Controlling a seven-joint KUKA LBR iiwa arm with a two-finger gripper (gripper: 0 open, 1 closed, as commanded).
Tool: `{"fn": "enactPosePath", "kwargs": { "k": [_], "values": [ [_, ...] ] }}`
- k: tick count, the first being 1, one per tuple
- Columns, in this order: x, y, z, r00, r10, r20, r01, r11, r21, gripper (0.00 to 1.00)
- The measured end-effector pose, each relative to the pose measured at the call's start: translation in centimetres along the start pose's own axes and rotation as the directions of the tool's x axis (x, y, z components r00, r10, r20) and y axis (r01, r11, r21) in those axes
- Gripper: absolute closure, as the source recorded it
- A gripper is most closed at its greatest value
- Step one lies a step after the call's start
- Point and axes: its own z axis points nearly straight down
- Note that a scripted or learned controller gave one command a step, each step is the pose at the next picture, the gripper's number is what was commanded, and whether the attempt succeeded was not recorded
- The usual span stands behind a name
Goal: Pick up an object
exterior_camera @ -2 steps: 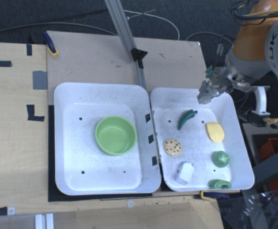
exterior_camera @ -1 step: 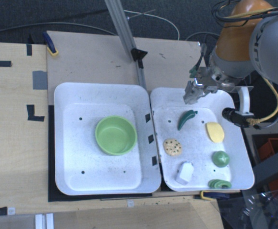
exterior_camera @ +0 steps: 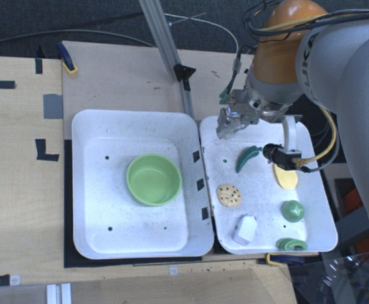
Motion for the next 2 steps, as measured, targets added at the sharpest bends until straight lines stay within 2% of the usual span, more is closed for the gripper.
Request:
{"fn": "enactPosePath", "kwargs": {
  "k": [1,2],
  "values": [
    [4.4,0.4,0.8,1.0,0.001,0.001,-0.001,1.0,0.0,1.0],
    [10.1,0.3,1.9,1.0,0.0,0.0,0.0,1.0,0.0,1.0]
  ]
}}
